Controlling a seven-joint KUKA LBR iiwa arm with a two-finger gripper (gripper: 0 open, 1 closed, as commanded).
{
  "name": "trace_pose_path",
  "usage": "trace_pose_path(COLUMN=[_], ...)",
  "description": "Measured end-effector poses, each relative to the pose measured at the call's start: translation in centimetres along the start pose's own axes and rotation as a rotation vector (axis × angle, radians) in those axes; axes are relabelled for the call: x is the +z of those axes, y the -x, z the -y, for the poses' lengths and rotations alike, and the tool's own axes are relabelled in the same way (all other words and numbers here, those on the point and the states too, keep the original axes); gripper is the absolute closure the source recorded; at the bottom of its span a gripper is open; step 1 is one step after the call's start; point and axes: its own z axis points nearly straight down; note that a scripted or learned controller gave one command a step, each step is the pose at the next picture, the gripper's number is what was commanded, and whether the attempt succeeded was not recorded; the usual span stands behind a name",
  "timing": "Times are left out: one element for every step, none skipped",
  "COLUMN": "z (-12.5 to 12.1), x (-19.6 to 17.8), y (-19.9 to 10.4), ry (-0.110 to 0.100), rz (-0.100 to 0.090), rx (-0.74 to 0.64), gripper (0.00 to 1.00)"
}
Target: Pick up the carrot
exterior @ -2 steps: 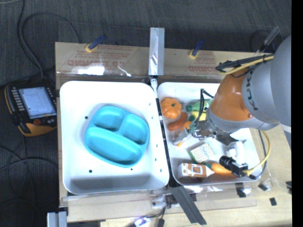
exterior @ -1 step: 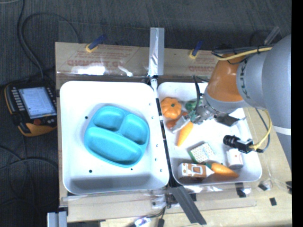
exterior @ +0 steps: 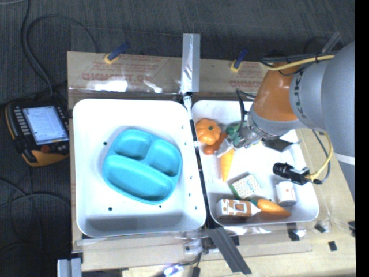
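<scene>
While the claw, its state unclear, is hovering mid-bin, the carrot is lying unpicked near the bin's front edge.

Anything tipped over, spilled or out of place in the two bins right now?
Nothing spilled or damaged. The small carton lies on its side against the orange carrot at the right bin's near edge. The blue divided tray sits skewed in the left bin.

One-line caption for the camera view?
Gripper hovers in the right bin above an orange cone; the carrot lies near the front wall.
</scene>
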Motion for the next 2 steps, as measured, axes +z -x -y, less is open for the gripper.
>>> trace_pose_path(z=[-6.0, -6.6], x=[-12.4, -10.2], y=[-2.5, 0.0], ry=[-0.014, -0.018], rz=[-0.002, 0.002], rx=[0.011, 0.398], gripper=[1.0, 1.0])
